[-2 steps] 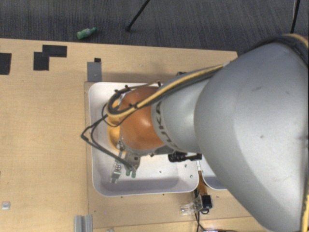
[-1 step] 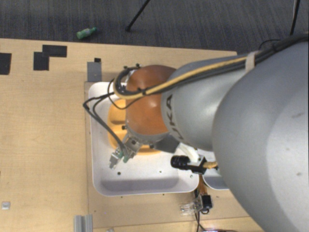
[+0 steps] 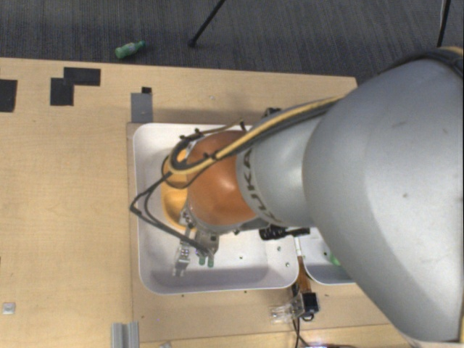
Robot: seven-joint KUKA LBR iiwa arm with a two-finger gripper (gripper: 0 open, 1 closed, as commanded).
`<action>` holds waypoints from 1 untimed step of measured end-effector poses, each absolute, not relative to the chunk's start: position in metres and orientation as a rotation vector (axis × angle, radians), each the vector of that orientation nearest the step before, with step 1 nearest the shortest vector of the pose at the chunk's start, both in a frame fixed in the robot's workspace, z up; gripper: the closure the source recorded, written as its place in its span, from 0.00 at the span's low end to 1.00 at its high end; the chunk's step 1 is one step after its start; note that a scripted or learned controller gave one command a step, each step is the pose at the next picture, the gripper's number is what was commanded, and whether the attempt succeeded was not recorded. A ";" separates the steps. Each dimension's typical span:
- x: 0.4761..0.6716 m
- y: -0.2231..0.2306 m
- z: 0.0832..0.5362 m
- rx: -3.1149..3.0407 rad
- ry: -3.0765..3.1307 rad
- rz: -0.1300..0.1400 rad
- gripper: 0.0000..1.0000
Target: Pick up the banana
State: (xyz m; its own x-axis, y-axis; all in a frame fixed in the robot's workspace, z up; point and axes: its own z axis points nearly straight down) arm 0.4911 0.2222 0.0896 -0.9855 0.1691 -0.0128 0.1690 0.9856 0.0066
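A green scrap [image 3: 130,48] lies on the floor at upper left, beyond the desk [image 3: 65,216]. In the left bin [image 3: 156,194] the gripper [image 3: 192,259] hangs low over the near floor, fingers narrowly parted with nothing between them. The banana [image 3: 172,203] peeks out just behind it, mostly hidden under the orange wrist. The right bin [image 3: 319,270] sits beneath the arm [image 3: 377,194].

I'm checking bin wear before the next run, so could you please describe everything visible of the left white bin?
The left white bin is a shallow tray of what looks like matte white plastic, with rounded corners and a low raised rim. It sits flat on the tan wooden bench, its right side next to the second bin. The arm covers much of its floor, and the gripper hangs over the bare lower part. A yellow patch, perhaps the banana, shows beside the orange band.
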 end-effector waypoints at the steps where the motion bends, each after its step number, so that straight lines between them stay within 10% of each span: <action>1: 0.493 0.223 0.101 0.265 3.110 0.014 1.00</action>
